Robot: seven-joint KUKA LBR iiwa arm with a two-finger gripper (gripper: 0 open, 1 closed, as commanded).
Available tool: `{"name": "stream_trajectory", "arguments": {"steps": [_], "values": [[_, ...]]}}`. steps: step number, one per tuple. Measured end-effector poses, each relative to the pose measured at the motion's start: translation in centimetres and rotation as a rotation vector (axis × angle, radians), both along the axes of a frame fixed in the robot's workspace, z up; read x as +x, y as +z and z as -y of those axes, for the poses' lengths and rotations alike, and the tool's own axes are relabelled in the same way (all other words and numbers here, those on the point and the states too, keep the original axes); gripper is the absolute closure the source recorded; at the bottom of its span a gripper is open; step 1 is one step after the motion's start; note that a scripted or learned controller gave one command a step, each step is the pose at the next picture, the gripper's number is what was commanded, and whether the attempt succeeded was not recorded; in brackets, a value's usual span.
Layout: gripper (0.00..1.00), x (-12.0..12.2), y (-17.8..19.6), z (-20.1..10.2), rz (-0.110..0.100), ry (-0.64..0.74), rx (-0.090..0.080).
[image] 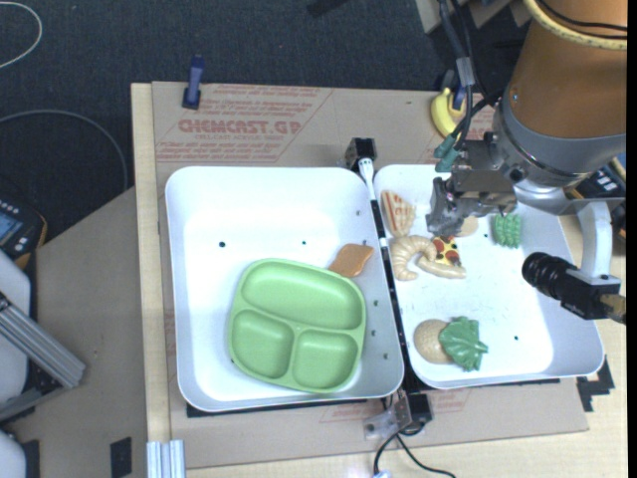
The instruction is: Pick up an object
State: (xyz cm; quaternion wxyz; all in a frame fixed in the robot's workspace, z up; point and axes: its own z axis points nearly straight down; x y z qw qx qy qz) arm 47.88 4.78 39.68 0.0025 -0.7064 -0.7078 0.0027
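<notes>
My gripper (445, 225) hangs low over the back left part of the right bin (557, 352), directly above a toy pizza slice (443, 257). Its fingertips reach down to the slice's upper edge. A tan croissant-shaped piece (406, 253) lies just left of the slice, and a striped bread-like piece (397, 210) lies behind that. A small green toy (508, 229) sits right of the gripper. At the bin's front, a green leafy toy (464, 343) rests partly on a beige round piece (430, 338).
The left bin (199, 207) holds a green divided tray (297, 325) and a small orange-brown piece (351, 259) at the tray's back right. A black cylindrical part (557, 279) juts in from the right over the right bin. A yellow item (448, 113) lies behind the bins.
</notes>
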Motion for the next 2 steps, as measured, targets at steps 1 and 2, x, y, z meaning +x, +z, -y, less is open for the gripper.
{"name": "stream_trajectory", "arguments": {"steps": [1,2], "values": [[1.0,4.5,-15.4,3.1,-0.001,-0.006,-0.001],[1.0,1.1,-6.9,5.4,0.016,-0.005,0.0]]}}
